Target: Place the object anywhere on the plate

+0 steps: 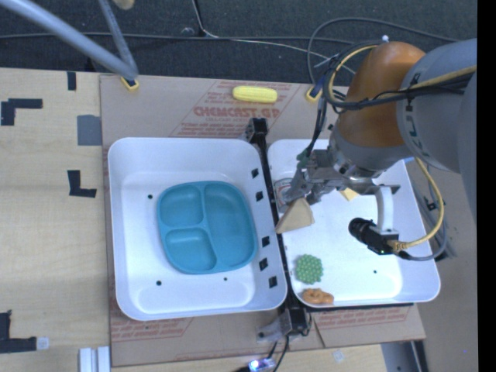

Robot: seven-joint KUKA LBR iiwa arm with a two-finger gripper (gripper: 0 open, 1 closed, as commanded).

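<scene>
The camera view looks down on two white bins side by side on a cardboard sheet. The left bin (124,208) holds a blue plate (207,227) with three compartments, lying near the bin's middle. Nothing rests on the plate.

The right bin (403,281) sits just right of the plate's bin, the two rims touching along a dark divider. The grey arm (442,107), with its orange band (380,91), reaches in over the upper part of this bin. The gripper (298,196) hangs low at the bin's left side, close to the divider and right of the plate. Directly under and against it lies a tan wedge (296,218), tilted, with its broad end toward the divider. The wedge touches the fingers' tips, but whether the fingers are spread, closed or pinching it cannot be told at this angle.

Farther from the gripper, toward the bin's near edge, sits a green ball (308,268), and just below it an orange piece (317,296) against the rim. A small yellow bit (349,194) lies right of the gripper, partly under the arm. A black fitting (370,236) on a cable hangs over the bin's middle.

Beyond both bins, above the plate, a yellow banana (254,94) lies on the cardboard.
</scene>
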